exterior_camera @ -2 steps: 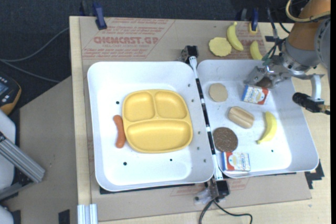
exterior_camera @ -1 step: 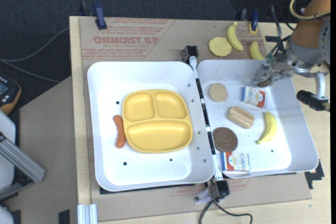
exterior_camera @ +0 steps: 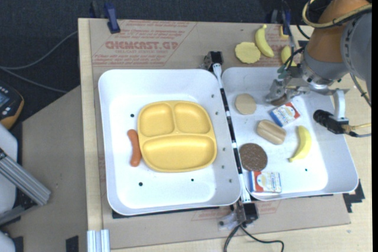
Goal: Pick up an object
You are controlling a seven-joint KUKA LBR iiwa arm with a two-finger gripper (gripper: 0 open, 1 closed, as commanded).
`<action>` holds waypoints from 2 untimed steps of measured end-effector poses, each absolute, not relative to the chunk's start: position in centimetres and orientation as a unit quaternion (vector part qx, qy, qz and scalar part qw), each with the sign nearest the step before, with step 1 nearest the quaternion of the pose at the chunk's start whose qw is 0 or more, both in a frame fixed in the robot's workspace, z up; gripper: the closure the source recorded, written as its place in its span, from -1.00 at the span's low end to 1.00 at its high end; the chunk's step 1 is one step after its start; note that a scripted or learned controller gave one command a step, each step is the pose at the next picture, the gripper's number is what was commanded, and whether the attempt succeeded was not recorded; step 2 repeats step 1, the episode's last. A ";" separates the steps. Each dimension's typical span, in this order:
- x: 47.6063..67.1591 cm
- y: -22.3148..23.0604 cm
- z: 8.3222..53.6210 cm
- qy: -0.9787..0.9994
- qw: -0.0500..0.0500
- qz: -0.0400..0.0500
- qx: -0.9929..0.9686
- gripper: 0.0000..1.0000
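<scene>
White bin (exterior_camera: 331, 183) wall lies under my gripper (exterior_camera: 282, 90), whose grip state I cannot tell; I am reaching. Just below sits a small carton (exterior_camera: 284, 114); next, descend squarely onto it.

You're looking at two smooth white plastic bins (exterior_camera: 112, 127) on a matt, raw wooden table (exterior_camera: 88, 127). The yellow divided plate (exterior_camera: 176, 136) looks like glossy plastic, as does the banana (exterior_camera: 301, 144). The small cartons (exterior_camera: 264, 182) have a printed, slightly shiny paper finish.
</scene>
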State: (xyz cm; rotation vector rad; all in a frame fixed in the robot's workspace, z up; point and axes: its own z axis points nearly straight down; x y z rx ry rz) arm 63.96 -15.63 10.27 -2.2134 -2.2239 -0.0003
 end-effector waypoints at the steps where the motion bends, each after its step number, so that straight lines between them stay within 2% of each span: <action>1: 63.3 -4.8 19.1 -0.711 -0.002 -0.005 -0.703 1.00; 2: 63.3 -4.8 19.1 -0.711 -0.002 -0.005 -0.703 1.00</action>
